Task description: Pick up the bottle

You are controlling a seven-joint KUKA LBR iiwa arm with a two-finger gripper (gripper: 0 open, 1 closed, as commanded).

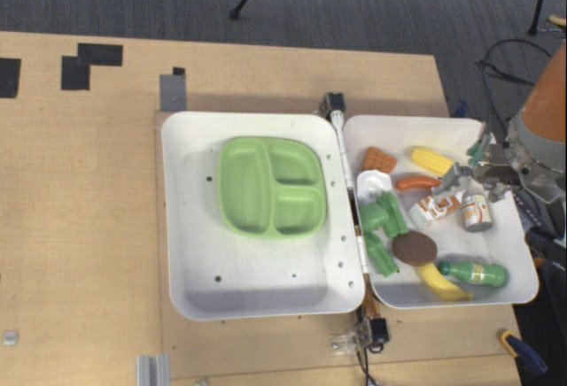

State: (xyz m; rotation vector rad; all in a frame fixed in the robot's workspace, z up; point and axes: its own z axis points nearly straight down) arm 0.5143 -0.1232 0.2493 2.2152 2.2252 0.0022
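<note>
Bottle (474, 273) lies on its side near the right bin's (523, 287) front right corner, touching the banana (440, 283), free to grab. Left, a green plate (271, 187) fills the other bin (186, 287). The hand (468, 173) hovers above a can (476, 213), its grip impossible to tell.

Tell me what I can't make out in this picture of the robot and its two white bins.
- Gripper, camera view: too small and blurred to tell whether it holds anything.
- Grey arm with orange band: cut off by the right edge.
- Yellow banana: partly hidden by the green plastic bottle and the brown round disc.
- Small white can: label too small to read.
</note>
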